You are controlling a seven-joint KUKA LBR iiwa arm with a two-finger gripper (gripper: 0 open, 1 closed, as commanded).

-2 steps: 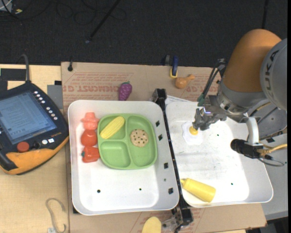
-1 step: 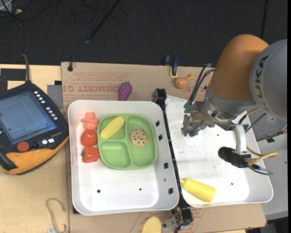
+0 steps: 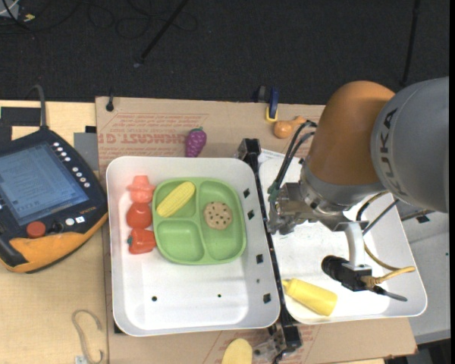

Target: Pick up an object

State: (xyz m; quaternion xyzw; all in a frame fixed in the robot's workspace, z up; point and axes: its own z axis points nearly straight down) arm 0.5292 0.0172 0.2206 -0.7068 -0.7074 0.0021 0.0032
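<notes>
In your left bin point(image 3: 136, 309) a green tray point(image 3: 183, 243) holds corn point(image 3: 174, 198) and a cookie point(image 3: 218, 215). Your end effector point(image 3: 282, 217) hangs over the right bin point(image 3: 409, 294); how it stands, you cannot tell. A yellow object point(image 3: 311, 296) lies by the near rim.

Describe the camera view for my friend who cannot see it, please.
A grey robot arm with an orange band reaches from the right over the right white bin, where a yellow object lies near the front. The left white bin holds a green divided plate with toy corn and a cookie, beside red toy pieces.
</notes>
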